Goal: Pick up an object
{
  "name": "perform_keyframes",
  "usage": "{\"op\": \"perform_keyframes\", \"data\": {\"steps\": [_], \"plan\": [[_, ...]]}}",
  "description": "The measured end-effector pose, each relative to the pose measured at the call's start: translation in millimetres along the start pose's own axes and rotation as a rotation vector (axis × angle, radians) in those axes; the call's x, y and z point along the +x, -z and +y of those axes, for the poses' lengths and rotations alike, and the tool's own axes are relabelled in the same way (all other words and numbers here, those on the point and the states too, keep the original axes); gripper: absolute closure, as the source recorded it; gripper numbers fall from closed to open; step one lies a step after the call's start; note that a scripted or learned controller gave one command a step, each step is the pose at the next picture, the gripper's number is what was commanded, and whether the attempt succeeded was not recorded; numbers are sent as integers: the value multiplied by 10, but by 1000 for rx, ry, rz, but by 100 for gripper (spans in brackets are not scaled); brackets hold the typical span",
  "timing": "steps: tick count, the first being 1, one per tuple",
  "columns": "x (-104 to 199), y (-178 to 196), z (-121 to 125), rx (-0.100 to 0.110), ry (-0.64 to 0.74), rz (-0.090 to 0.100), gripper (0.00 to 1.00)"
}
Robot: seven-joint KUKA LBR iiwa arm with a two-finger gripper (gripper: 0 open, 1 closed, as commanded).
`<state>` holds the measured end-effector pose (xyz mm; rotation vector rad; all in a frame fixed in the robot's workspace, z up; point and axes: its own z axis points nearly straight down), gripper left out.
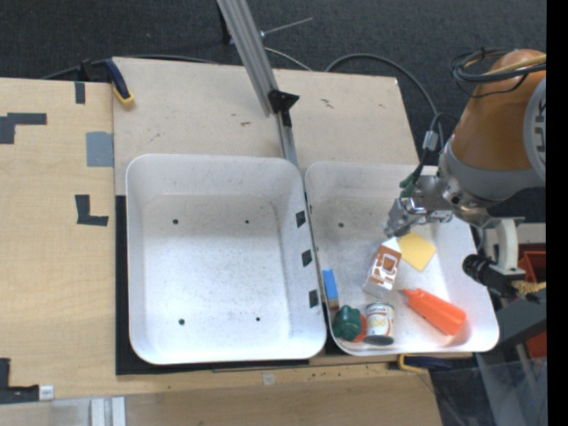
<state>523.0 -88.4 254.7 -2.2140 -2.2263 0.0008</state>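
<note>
We see the gripper (410, 213) poised over the right bin (355, 185), jaws slightly parted and holding nothing; the yellow block (419, 250) and small carton (384, 267) lie just below, so no pick is made yet.

From my seat, the left bin (217, 256) gives open floor wall to wall. The right bin (355, 193) is free along its far half; its near half is crowded by a small carton (384, 268), a yellow block (417, 249), an orange carrot-like piece (435, 310), a can (379, 321), a green item (348, 323) and a blue stick (329, 285) lying along the dividing wall. A slanted metal rail (253, 47) crosses above the far edge.
</note>
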Motion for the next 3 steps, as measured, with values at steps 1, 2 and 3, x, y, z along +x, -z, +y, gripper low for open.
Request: {"op": "perform_keyframes", "data": {"steps": [1,2,3], "plan": [[509,-166,-2,2,0,1,100],[1092,-273,46,2,1,0,100],[1614,-176,20,0,2,0,100]]}}
